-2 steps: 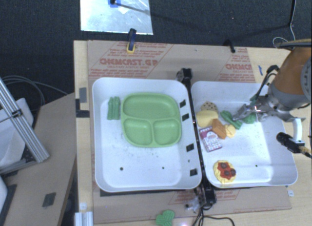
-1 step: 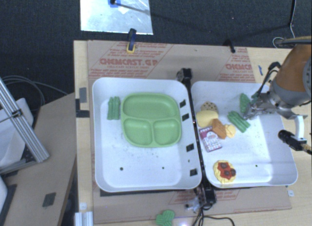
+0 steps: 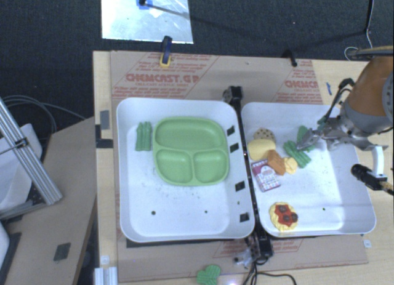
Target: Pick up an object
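Lying nearest in the right bin (image 3: 360,213), a small pizza (image 3: 284,215) sits close to the front rim. Farther back, a pink card (image 3: 266,175) rests beside an orange piece (image 3: 277,164), with a yellow lump (image 3: 261,149) and a cookie (image 3: 264,134) behind them. A green toy (image 3: 297,153) lies just right of these. The gripper (image 3: 311,140) hovers at that green toy's upper end; whether it is open or closed cannot be told. In the left bin (image 3: 132,213), a green tray (image 3: 189,151) sits centrally, and a green strip (image 3: 143,136) lies to its left.
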Robot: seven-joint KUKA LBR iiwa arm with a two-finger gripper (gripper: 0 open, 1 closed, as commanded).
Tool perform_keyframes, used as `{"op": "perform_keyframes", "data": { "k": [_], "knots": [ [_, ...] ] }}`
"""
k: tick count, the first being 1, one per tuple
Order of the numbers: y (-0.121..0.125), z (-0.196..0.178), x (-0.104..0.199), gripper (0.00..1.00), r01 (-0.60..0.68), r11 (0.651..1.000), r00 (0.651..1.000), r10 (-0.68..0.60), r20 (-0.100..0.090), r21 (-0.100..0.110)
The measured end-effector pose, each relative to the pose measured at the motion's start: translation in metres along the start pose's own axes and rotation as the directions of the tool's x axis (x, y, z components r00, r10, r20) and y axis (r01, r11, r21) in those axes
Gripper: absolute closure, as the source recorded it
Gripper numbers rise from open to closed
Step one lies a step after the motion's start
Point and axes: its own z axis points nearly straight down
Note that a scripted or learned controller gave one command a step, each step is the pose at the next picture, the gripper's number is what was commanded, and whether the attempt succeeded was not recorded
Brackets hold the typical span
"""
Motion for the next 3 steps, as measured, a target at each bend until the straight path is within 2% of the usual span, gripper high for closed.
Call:
{"op": "perform_keyframes", "data": {
  "k": [1,2,3],
  "knots": [
    [0.036,0.012,0.0,0.0,0.004,1.0,1.0,-0.004,0.0,0.005],
    [0.038,-0.002,-0.001,1.0,0.005,1.0,1.0,-0.005,0.003,-0.004],
    [0.066,-0.059,0.082,1.0,0.008,1.0,1.0,-0.008,-0.001,0.009]
  ]
}}
